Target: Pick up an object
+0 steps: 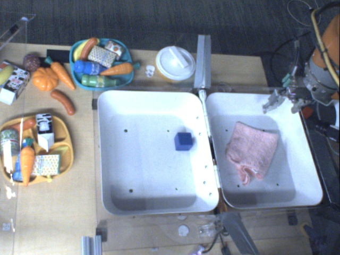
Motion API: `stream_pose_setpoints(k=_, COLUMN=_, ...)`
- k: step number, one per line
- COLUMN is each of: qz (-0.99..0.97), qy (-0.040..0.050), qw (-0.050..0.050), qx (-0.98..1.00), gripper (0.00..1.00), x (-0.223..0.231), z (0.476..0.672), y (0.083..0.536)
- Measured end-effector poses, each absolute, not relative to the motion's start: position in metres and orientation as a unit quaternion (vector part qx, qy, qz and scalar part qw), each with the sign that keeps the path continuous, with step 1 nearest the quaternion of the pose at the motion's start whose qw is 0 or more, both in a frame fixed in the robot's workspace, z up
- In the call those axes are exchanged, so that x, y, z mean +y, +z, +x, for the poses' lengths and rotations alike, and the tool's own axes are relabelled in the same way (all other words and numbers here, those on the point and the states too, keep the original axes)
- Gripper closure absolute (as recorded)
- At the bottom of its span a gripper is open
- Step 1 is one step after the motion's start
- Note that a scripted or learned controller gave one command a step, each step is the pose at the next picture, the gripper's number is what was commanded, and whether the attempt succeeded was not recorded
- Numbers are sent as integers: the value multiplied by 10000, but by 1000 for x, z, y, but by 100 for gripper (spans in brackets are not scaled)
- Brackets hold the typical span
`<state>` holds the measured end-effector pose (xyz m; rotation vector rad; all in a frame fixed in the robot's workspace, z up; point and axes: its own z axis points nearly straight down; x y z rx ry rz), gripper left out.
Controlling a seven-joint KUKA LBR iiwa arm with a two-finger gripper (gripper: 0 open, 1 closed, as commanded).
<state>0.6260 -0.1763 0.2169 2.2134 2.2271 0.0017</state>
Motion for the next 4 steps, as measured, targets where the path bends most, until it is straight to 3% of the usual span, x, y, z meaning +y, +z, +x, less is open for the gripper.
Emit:
stream_pose_setpoints(k=1, qz=7078, qy=17, qw=17, qx=7064, gripper=0, x=-175, z=552, y=93)
stream_pose_setpoints(k=2, qz=6691, qy=36, qw=52, qx=7431, gripper=0, x=-178, z=586, y=91)
stream_pose_setpoints(k=3, qz=6685, qy=61, qw=69, qx=7437, gripper=100, x=-176, z=589, y=102)
stream_pose_setpoints(k=4, qz=5938, qy=12, qw=19, qx=8046, gripper=100, x=-140, z=634, y=188)
